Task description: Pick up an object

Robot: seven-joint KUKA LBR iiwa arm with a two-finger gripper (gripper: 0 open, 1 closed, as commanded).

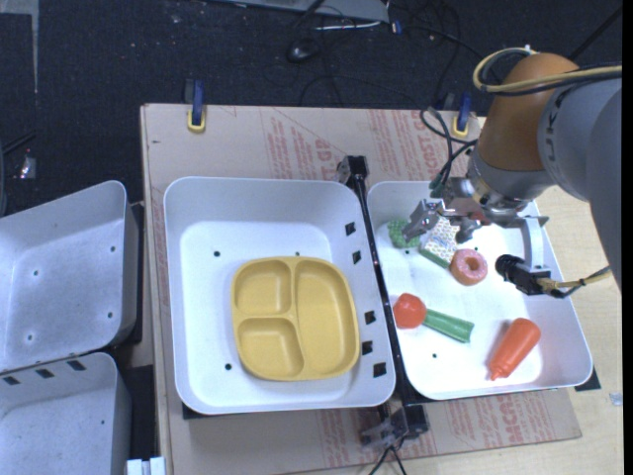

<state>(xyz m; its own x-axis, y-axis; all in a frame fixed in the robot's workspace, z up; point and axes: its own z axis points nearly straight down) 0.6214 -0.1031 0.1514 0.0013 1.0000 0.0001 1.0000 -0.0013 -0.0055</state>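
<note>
Gripper (432, 216) is positioned over the green object (400, 233) in the right bin (569, 349) (far-left area); finger state cannot be determined.

I am seeing red printing on the brown board (297, 142) that is lying across my bench under both bins. The letters are running at slants and partly upside down from this angle, and the bins are covering most of each line. Along the lower edge, near the right corner, one run of red capitals is looking like part of a word ending in "MACRO", though I am not reading it with any certainty. The strip of red marks above the left bin is staying too small and faint for me to make out.
</note>
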